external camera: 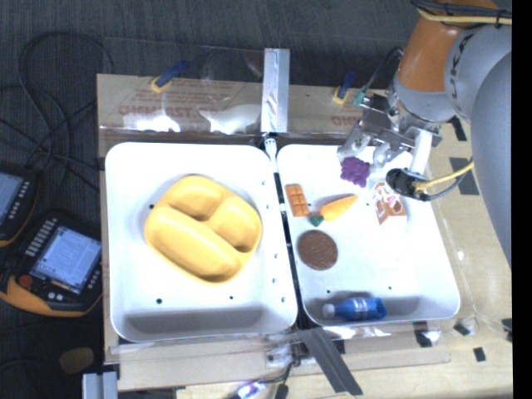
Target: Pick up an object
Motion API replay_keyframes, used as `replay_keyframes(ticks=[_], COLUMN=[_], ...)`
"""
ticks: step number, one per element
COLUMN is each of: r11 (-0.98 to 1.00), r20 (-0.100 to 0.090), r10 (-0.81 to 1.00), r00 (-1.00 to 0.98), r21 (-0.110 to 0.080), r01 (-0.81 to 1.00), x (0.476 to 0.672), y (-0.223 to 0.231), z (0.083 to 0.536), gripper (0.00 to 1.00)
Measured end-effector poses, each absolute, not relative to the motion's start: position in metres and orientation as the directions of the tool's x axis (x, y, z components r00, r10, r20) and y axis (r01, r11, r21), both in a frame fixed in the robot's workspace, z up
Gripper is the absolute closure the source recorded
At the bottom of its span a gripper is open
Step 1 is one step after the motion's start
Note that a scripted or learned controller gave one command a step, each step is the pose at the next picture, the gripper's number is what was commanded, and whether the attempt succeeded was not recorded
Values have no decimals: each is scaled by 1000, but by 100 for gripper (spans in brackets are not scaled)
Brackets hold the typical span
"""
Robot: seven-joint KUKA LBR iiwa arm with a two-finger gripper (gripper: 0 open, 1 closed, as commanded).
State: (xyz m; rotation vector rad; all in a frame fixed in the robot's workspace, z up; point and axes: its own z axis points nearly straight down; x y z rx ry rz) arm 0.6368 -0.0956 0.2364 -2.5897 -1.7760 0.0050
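Jaws (363, 150) hang just above purple grapes (356, 170) in right bin (432, 264).

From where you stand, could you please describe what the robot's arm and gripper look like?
The arm is smooth light grey with a rounded orange band above the wrist. Dark cables loop over its top, and a yellow cable trails beside it. The gripper is a metallic grey assembly with black fittings.

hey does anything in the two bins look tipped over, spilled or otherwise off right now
The blue bottle lies on its side against the near wall of the right bin rather than standing. Nothing looks spilled or broken. The big yellow object sits alone in the left bin.
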Motion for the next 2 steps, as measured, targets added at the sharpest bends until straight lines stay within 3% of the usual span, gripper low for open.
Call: replay_keyframes(ticks=[1,2], r11=[-359,-398], r20=[-5,-2], r10=[933,917], r00=[359,398], r21=[-3,-3], r01=[933,917], x=[586,604], y=[-116,-69], z=[216,253], gripper=[100,100])
